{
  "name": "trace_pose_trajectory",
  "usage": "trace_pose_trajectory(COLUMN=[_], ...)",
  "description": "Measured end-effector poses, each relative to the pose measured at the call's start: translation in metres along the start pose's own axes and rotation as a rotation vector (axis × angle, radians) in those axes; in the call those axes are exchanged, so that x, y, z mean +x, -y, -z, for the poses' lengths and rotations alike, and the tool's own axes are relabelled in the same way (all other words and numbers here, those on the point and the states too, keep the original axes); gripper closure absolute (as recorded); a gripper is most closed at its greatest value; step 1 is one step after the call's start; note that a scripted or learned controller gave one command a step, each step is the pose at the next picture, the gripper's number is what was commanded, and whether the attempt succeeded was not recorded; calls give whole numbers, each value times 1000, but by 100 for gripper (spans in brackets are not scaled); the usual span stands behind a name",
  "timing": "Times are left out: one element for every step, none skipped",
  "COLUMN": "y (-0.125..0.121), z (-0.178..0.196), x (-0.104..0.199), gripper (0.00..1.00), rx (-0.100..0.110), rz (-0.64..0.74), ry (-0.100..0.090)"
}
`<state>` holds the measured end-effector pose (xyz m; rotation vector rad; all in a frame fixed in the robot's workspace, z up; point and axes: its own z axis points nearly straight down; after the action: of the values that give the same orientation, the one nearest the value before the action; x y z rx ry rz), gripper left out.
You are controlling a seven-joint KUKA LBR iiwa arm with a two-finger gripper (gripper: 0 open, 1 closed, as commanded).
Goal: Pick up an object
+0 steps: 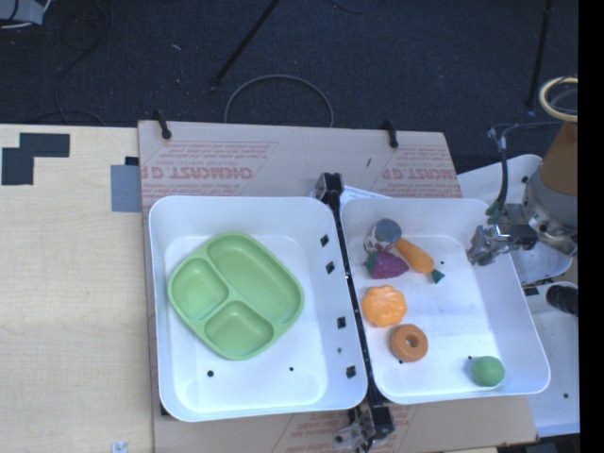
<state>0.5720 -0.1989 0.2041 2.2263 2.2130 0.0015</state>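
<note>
Two white bins [189, 385]; claw [483, 245] over right rim

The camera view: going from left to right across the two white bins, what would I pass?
Green divided plate → orange pumpkin-like toy → brown doughnut → green ball → gripper at the right bin's edge.

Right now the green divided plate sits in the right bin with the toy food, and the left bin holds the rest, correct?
Not quite. The camera view shows the green divided plate alone in the left bin; the toy food, such as the carrot and doughnut, lies in the right bin.
</note>
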Motion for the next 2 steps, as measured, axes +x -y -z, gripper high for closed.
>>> trace_pose_trajectory(y=[-1, 6], z=[42, 32], x=[-1, 59], gripper=[100, 100], rx=[0, 7], rz=[8, 10], ry=[0, -4])
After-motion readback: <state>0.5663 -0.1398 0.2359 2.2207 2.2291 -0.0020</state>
